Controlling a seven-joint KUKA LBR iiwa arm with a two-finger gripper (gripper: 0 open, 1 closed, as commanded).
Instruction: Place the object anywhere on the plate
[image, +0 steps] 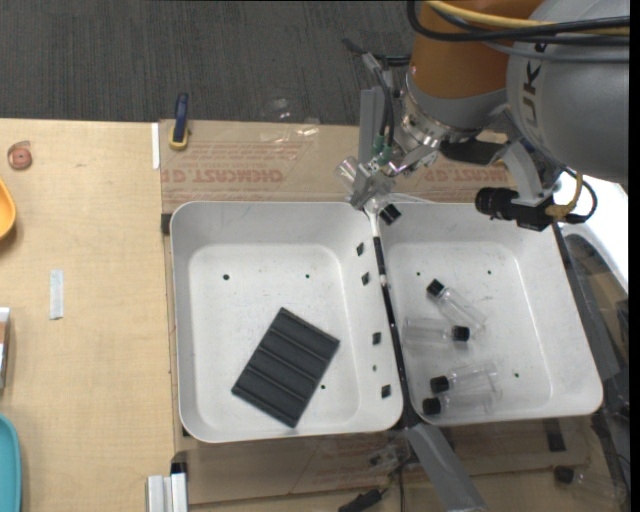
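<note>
On the pale wooden worktop, the left shallow white bin holds the dark grey ribbed rectangular plate, lying flat and slantwise near its front. My jaws hover above the far end of the divider between the bins; whether they stand apart or together, I cannot tell. In the right shallow white bin lie the clear plastic vials with black caps, scattered near its middle and front, well apart from me. Risk, as I judge it: the vials are round and see-through, so a descent could miss, or a vial could roll aside.
</note>
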